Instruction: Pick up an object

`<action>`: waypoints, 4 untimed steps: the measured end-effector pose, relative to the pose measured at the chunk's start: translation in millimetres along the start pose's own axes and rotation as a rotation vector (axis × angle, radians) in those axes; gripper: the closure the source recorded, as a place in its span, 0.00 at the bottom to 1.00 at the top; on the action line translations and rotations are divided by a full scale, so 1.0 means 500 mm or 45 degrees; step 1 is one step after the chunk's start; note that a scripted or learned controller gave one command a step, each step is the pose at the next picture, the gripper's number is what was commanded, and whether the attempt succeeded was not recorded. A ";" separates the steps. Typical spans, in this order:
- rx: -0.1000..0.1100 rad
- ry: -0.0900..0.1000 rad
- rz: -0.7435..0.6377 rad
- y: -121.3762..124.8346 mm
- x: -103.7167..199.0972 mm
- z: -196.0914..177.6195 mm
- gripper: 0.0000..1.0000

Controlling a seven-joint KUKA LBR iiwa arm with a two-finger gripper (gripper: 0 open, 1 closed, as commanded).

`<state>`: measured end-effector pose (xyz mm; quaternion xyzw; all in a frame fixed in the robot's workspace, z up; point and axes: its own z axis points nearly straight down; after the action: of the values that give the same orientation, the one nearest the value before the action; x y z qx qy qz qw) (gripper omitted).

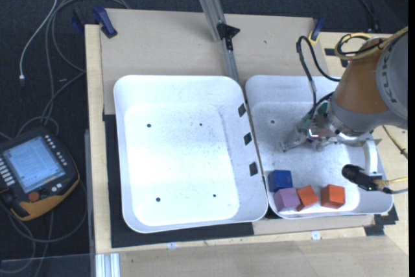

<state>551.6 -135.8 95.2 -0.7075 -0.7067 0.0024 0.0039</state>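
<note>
End effector (310, 137) in right bin (285, 94), grip state can't tell; blocks (305, 196) sit nearer cam, so closing here likely grabs nothing.

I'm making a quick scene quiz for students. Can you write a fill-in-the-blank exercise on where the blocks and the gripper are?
1. All four blocks lie in the ___ bin.
2. The blue block sits just above the ___ block.
3. Two blocks share the colour ___.
4. The gripper hangs over the ___ bin.

Missing words: right; purple; orange; right
</note>
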 end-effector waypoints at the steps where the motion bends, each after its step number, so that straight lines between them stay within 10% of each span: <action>1: -0.013 0.000 -0.003 0.005 0.003 -0.031 1.00; 2: -0.012 0.000 -0.002 0.005 0.003 -0.030 0.00; 3: -0.018 -0.006 -0.004 0.127 -0.059 -0.010 0.00; 4: -0.026 -0.006 -0.005 0.158 -0.052 -0.218 0.00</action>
<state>631.8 -162.0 203.6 -0.7062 -0.7080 -0.0030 -0.0049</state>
